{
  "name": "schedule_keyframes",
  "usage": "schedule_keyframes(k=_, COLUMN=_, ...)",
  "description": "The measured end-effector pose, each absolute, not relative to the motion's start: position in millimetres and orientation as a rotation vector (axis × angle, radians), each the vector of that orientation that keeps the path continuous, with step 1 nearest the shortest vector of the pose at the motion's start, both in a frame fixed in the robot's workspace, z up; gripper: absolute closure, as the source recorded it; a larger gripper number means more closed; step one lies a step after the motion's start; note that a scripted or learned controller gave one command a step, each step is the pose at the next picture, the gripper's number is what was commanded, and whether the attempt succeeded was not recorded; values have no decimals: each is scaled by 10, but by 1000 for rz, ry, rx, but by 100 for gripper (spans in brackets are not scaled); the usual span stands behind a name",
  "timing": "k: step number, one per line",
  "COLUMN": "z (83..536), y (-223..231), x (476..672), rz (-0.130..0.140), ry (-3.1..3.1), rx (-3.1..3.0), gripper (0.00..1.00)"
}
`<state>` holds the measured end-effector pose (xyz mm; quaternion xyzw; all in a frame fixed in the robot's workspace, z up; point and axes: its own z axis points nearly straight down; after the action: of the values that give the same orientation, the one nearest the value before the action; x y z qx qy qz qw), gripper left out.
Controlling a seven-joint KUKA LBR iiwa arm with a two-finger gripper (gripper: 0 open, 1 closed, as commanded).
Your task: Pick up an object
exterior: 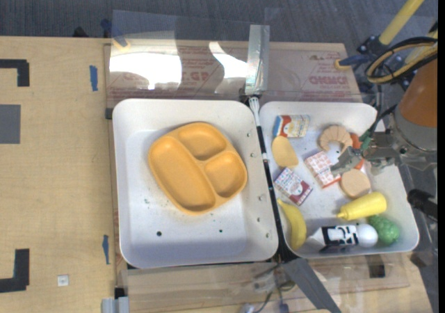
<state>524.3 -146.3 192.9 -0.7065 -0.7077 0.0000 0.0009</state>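
Two white bins (132,186); one orange tray (197,166).
Gripper (350,159), finger state unclear, just above tan disc (355,183); yellow bottle (362,206) below, lying left-right.

Illumination is bright and even, from overhead. Strong glare appears on the clear sheet (181,61) at 12 o'clock, above the left bin (132,165). Shadows are soft and short, falling under the bin rims. Focus is slightly soft overall. The arm (424,110) at 3 o'clock is blurred.
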Motion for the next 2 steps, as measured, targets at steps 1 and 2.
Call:
schedule_keyframes(k=1, z=994, y=-1723, x=6023, rz=-11, ry=-2066, rx=-2381, gripper=0)
schedule_keyframes(k=2, z=951, y=-1613, x=6601, rz=-16, ry=-1868, rx=-2543, gripper=0)
